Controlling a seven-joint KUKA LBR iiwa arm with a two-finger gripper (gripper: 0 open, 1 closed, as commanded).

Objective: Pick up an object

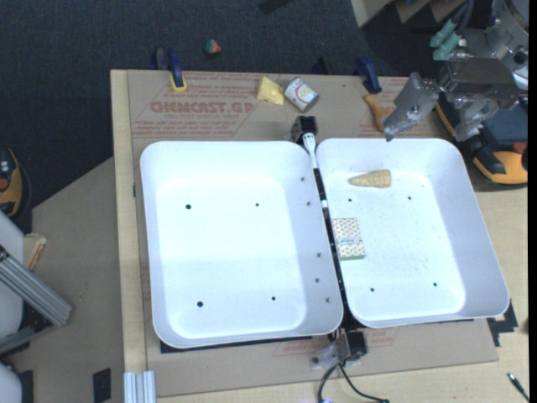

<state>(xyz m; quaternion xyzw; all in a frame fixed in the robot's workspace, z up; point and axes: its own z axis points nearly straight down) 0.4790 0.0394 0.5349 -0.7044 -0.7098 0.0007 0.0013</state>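
Note:
In the right bin (470,225) lie two objects. A tan cone-shaped piece (372,179) rests near the bin's far side. A small flat packet with a speckled pattern and a green edge (347,238) lies against the bin's left wall. My gripper (403,114) hangs above the far rim of the right bin, up and to the right of the cone, apart from both objects. Nothing shows between its fingers.
The left bin (168,250) stands beside the right one, with a black clip (304,128) at their far joint. On the cardboard behind lie a yellow piece (269,91) and a small box (301,94). Blue clamps (175,65) hold the board's far edge.

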